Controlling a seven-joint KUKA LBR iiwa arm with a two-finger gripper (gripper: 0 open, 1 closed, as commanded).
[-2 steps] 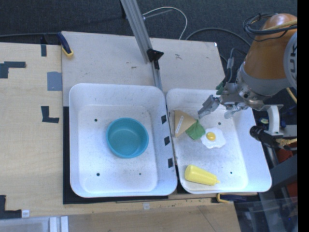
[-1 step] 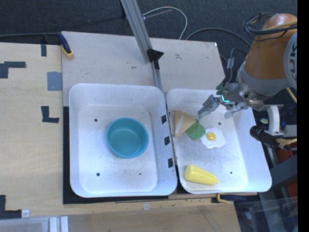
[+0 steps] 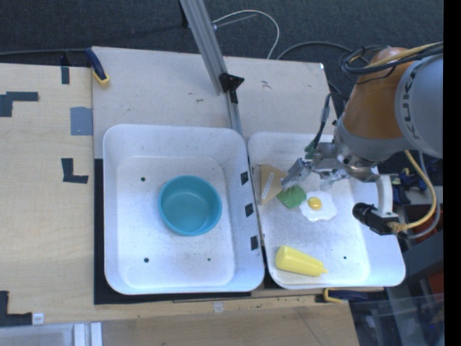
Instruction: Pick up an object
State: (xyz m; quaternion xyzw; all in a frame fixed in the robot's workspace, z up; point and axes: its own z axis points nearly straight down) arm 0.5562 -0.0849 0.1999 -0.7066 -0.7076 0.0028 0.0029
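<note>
My gripper [image 3: 314, 176] hangs over the back half of the right bin [image 3: 360, 265], its fingers spread open with nothing between them. Just below its left finger [image 3: 296, 170] lies a small green piece [image 3: 292, 197]. A toy fried egg [image 3: 318, 207] sits right beside the green piece, under the gripper. A tan wedge [image 3: 268, 182] leans near the right bin's left wall. A yellow piece [image 3: 298, 262] lies at the bin's front. The left bin [image 3: 130, 265] holds a blue bowl [image 3: 190, 205] in its middle.
A slanted metal pole [image 3: 209, 38] rises from the bench behind the divide between the two bins. Cables and a black fitting [image 3: 371, 217] hang off the arm over the right bin's right edge.
</note>
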